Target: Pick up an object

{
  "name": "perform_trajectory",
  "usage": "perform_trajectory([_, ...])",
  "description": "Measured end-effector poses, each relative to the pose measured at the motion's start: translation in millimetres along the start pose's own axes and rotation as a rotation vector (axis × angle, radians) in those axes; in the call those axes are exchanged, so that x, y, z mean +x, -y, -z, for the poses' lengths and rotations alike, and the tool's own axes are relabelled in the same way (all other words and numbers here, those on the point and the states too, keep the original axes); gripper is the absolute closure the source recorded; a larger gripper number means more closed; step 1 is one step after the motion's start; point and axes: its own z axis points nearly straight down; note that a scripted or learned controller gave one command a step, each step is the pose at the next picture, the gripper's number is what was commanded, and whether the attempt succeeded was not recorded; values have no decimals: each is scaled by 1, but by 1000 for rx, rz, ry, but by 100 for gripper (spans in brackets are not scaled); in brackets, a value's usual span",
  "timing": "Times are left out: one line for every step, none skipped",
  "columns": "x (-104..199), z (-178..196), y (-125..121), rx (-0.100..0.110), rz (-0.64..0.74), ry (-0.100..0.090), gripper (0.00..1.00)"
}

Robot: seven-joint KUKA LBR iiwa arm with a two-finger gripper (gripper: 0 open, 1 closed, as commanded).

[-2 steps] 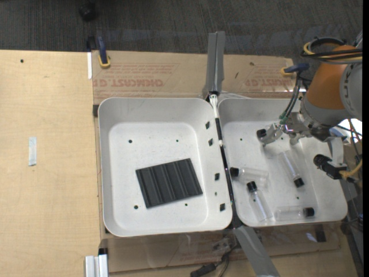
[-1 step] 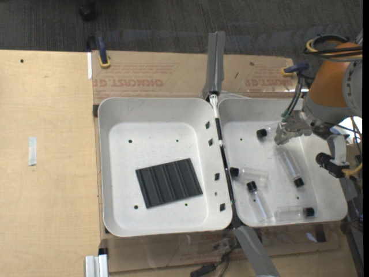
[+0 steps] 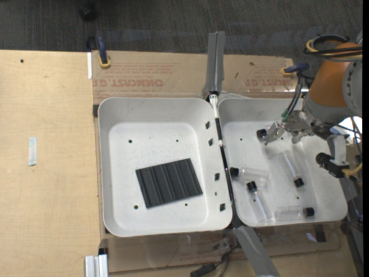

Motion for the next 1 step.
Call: perform_trajectory([9,-9,-7,-1,3,0,0])
